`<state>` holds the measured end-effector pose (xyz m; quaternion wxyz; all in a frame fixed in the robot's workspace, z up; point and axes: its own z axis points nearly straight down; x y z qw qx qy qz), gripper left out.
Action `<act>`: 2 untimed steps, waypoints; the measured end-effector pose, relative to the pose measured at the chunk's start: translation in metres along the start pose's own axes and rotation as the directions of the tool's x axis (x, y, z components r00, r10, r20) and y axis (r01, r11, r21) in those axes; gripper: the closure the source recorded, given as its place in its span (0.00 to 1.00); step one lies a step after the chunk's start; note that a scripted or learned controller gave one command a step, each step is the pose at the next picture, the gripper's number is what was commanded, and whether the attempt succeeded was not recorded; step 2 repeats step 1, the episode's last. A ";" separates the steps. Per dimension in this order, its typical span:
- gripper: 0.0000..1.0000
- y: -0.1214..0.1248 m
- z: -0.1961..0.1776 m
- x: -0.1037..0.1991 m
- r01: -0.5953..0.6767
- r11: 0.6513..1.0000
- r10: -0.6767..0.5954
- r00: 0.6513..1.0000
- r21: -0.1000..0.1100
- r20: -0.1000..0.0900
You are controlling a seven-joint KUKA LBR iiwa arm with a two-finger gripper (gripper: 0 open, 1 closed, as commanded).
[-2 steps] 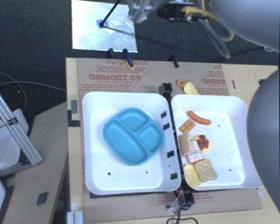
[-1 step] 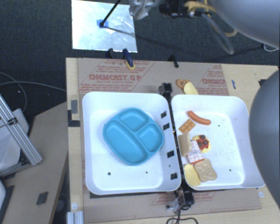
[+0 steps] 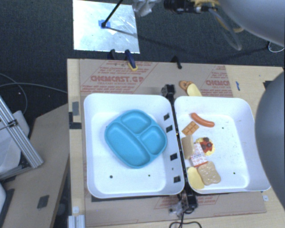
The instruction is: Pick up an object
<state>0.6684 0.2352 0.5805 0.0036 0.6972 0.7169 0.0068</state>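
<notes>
The right bin (image 3: 236,133) holds several toy foods along its left side: a red sausage (image 3: 202,119), a brown waffle piece (image 3: 190,129), a yellow round piece with red and dark toppings (image 3: 206,145), a slice of toast (image 3: 209,173) and a pale yellow piece (image 3: 194,178). A blue divided plate (image 3: 136,138) lies in the left bin (image 3: 95,173). My gripper (image 3: 144,6) is blurred at the top edge of the view, high above the bench and far from both bins.
A yellow piece (image 3: 193,90) and a brown one (image 3: 184,84) lie on the cardboard behind the right bin. The arm's grey body (image 3: 271,133) fills the right side. A shiny sheet (image 3: 104,26) lies on the floor behind. Black clips (image 3: 173,156) line the divider.
</notes>
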 end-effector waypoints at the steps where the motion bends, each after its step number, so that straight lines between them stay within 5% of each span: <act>1: 1.00 0.000 -0.011 0.000 0.006 1.000 -0.006 1.000 -0.003 -0.001; 2: 1.00 0.000 -0.011 0.000 0.006 1.000 -0.006 1.000 -0.003 -0.001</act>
